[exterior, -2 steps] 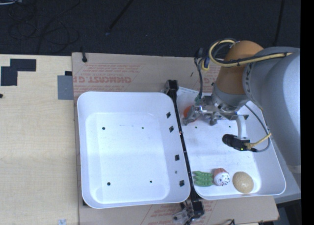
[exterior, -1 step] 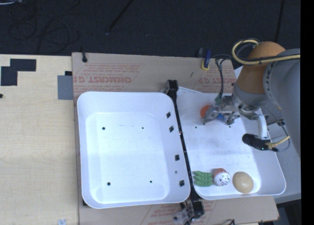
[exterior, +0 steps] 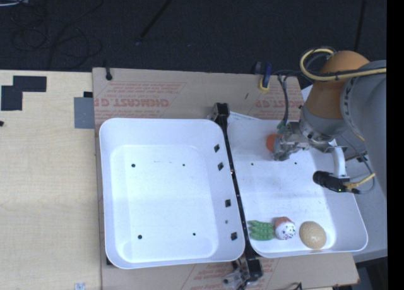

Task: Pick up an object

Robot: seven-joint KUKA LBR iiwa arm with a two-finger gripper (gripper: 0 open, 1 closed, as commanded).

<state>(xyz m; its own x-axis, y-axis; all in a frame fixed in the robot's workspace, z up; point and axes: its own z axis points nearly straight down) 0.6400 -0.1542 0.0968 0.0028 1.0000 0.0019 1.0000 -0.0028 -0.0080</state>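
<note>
Hovering low in the right bin (exterior: 341,232), your gripper (exterior: 285,148) sits with an orange object (exterior: 270,141) touching its left side; I can't tell how it's set. Along the near wall lie a green toy (exterior: 259,229), a spotted ball (exterior: 285,228) and a tan egg (exterior: 312,234). The left bin (exterior: 113,156) sits alongside.

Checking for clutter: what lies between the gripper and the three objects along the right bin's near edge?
Bare white floor of the right bin. In the camera view, nothing sits between the gripper and the green toy, spotted ball and tan egg.
</note>
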